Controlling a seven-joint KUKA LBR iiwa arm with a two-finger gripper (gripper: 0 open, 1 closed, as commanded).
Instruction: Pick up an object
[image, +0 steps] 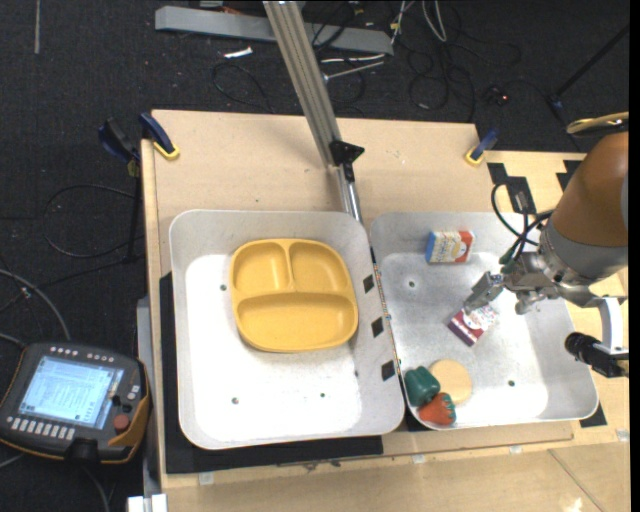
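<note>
Two shallow white bins side by side on a tan worktop (250, 165), seen from above at a slant. In the left bin (200, 260), a yellow divided plate (294, 293) with three compartments, sitting toward the upper middle, upright and apart from the walls. In the right bin (530, 380), a small carton (449, 246) with blue, white and orange faces near the far wall, well apart from the rest. Near the middle of that bin, a small packet (472, 323) in white with a purple-red end, lying flat. At the near left corner of the right bin, a cluster: a green block (421, 382), a red piece (437, 408) just below it, and a pale tan disc (453, 379) touching both. Reaching in from the right, the grey arm (590, 215) with its orange band, wrist lowered over the right bin. Pincer (487, 293) tilted down and left, tips right above the upper edge of the packet, seemingly touching or just shy of it; too small and blurred to judge how far apart the tips stand, and nothing plainly seen between them. Off the worktop at lower left, a handheld control pendant (70, 400) with a lit screen on dark carpet.
</note>
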